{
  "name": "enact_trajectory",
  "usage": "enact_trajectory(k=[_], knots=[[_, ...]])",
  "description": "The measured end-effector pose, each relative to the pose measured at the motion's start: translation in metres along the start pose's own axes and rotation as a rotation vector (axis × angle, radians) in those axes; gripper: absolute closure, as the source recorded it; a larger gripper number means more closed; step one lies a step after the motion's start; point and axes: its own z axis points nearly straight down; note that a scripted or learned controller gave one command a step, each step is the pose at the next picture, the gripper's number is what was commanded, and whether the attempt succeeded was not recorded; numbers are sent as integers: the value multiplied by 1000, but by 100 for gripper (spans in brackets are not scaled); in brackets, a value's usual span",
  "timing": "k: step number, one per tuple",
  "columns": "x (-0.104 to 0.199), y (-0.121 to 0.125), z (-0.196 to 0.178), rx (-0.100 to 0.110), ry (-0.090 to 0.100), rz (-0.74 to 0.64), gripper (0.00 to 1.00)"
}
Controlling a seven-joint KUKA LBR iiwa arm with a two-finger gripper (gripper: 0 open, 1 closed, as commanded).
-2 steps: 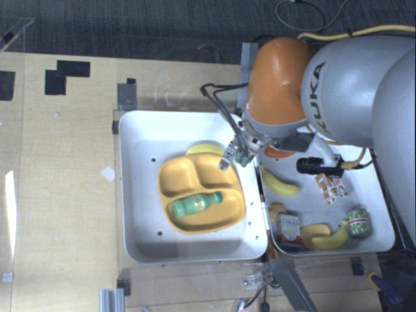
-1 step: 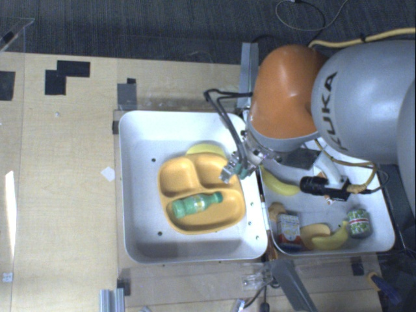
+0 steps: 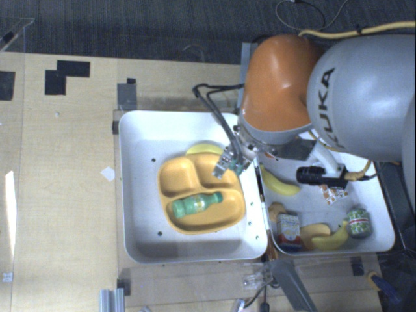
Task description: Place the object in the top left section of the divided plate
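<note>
Green bottle (image 3: 195, 204) in yellow divided plate (image 3: 174, 177) | left white bin (image 3: 140, 174) | wooden bench (image 3: 58, 194) | hand (image 3: 229, 164) state unclear

A robot lab: KUKA arm (image 3: 364, 90), white bins (image 3: 136, 194), loose cables (image 3: 312, 18).

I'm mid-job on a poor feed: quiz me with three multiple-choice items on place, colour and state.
1. Where does the green bottle lie?
A. In the right bin
B. In the yellow divided plate's lower section
C. On the bench

2. What colour is the divided plate?
A. Yellow
B. Blue
C. White

3. How does the bottle rest?
A. Upright
B. On its side
C. Hanging from the gripper

Answers: 1 B, it sits inside the plate in the left bin. 2 A, the plate is yellow against the white bin. 3 B, its length runs flat across the section.
</note>
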Motion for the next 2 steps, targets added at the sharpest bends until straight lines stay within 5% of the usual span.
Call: enact_trajectory(k=[2], knots=[[-2,-10,3,-1,-1,-258,100]])
